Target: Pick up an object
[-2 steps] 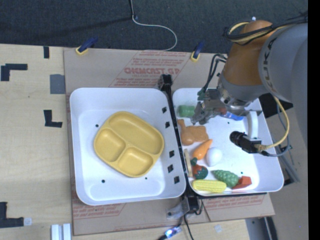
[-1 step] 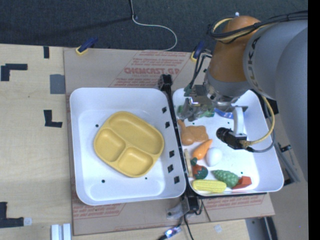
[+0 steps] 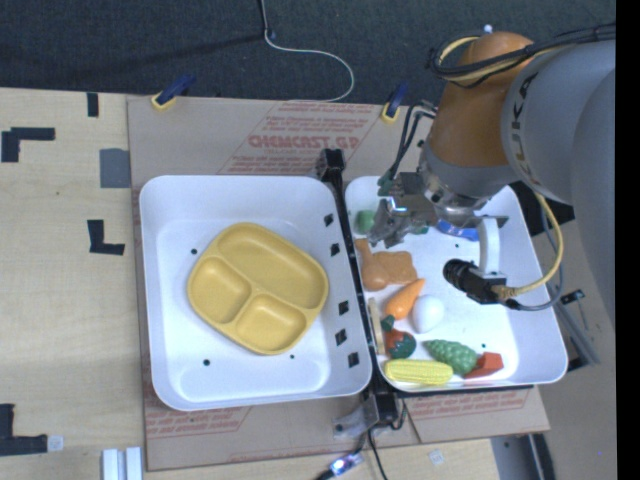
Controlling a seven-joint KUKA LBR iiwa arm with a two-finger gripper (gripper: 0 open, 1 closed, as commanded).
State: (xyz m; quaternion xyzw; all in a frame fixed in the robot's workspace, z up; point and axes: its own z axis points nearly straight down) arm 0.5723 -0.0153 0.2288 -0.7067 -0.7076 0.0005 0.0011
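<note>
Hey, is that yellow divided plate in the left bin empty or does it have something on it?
Empty. The yellow plate lies flat in the left bin, and all three compartments show bare yellow.

Yellow tray (image 3: pixel 258 286) smooth matt plastic; white bins (image 3: pixel 160 268) glossy plastic; bench board (image 3: pixel 200 133) matt cardboard.

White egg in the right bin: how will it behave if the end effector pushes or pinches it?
The white egg looks smooth and rounded, so it will probably roll when nudged and may squirt out of a pinch. It looks like toy food, likely light and rigid. The carrot lies against it on one side, which may block rolling that way; the other side is open bin floor.
</note>
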